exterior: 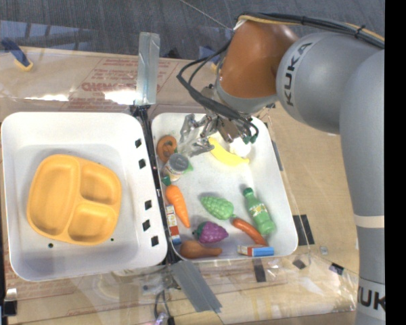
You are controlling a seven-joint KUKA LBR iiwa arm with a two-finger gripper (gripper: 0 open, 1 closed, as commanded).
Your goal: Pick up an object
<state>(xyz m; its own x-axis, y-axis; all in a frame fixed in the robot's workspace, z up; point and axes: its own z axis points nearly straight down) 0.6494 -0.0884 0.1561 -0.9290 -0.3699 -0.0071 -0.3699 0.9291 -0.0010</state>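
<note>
Claw (201, 135) state: my fingers spread, pinching nothing, over right bin (279, 181). Banana (229, 154) just beside claw; small jar (176, 165) just below it.

Bench (311, 181) bears two white bins: left bin (13, 181), right bin (274, 181).

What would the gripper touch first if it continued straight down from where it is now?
Probably the banana, which lies partly under the gripper at the back of the right bin. Depth is hard to judge; it might meet bare floor beside it.
</note>
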